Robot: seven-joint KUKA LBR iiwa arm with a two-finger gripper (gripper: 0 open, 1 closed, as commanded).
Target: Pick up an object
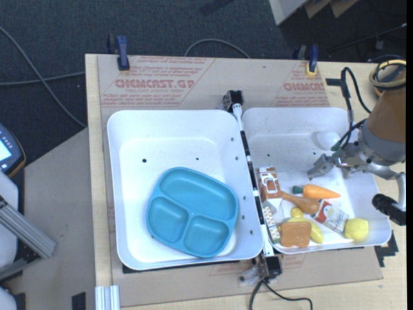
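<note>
- The arm [387,131] — a thick rounded body, orange-brown on top, grey lower down.
- A black cable [349,105] loops beside its upper part.
- The gripper [321,168] — small grey metal parts at the wrist end.

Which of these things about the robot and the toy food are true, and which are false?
1. The blue divided plate lies in the left bin. True.
2. The toy carrot sits on that plate. False: it lies in the right bin.
3. The gripper holds the carrot. False: it hangs above the carrot with nothing between its fingers.
4. A yellow lemon lies near the right bin's front right corner. True.
</note>
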